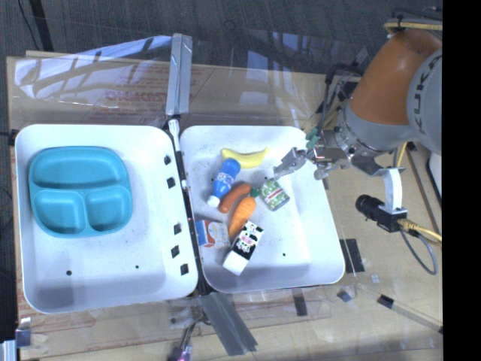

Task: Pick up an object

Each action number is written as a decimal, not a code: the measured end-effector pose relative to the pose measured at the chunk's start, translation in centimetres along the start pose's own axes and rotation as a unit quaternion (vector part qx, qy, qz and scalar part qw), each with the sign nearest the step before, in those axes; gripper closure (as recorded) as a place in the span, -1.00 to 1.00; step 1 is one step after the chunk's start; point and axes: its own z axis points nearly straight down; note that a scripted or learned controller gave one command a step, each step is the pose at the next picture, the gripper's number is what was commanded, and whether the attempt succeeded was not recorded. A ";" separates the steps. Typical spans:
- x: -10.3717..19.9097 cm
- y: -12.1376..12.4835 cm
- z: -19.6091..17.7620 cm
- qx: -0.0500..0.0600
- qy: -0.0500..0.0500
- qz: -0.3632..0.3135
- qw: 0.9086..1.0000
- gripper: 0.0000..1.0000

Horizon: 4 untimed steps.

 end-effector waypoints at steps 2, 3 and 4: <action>6.5 -2.7 16.8 -0.003 -0.001 -0.012 1.000 -1.00; 6.6 -2.7 15.9 -0.002 0.000 -0.015 1.000 1.00; 6.9 1.2 0.9 -0.002 -0.001 -0.068 0.998 1.00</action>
